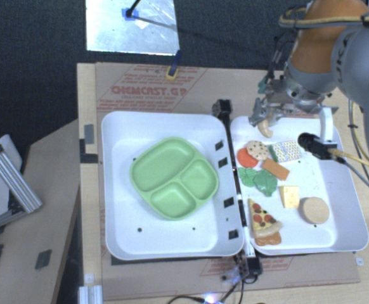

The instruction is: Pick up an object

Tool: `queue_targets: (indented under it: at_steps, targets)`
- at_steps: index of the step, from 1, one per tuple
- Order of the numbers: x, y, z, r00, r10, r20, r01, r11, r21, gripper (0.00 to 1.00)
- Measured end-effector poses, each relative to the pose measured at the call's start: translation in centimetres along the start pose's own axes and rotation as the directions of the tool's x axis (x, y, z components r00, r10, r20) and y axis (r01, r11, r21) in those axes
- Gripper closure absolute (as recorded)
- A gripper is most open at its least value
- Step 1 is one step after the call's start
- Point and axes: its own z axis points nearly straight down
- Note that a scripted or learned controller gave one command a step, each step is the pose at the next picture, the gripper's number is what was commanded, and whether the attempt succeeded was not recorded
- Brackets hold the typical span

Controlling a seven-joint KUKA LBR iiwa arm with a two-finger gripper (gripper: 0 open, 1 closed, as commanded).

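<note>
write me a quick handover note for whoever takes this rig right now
Gripper: low over the far left corner of the right bin, just above a small cream piece; the view does not settle whether it grips it.
Right bin: cookie, tomato slice, green leaf, orange stick, cheese cube, round bun, pizza slice, patterned card.
Left bin: green divided plate.
Done: nothing clearly lifted.
Left: secure one item and raise it.

Toy foods (274, 182) — clustered, right bin (346, 195)
</note>
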Motion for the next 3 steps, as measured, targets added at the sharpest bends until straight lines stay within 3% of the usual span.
queue_targets:
  at_steps: [1, 2, 3]
  targets:
    - [-0.8, -0.7, 1.8, 1.0, 0.009, 0.002, -0.009, 1.0, 0.003, 1.0]
    - [-0.8, -1.6, 0.6, 1.0, 0.011, 0.002, -0.011, 1.0, 0.002, 1.0]
    - [-1.7, 0.0, 0.8, 1.0, 0.011, 0.002, -0.011, 1.0, 0.0, 1.0]
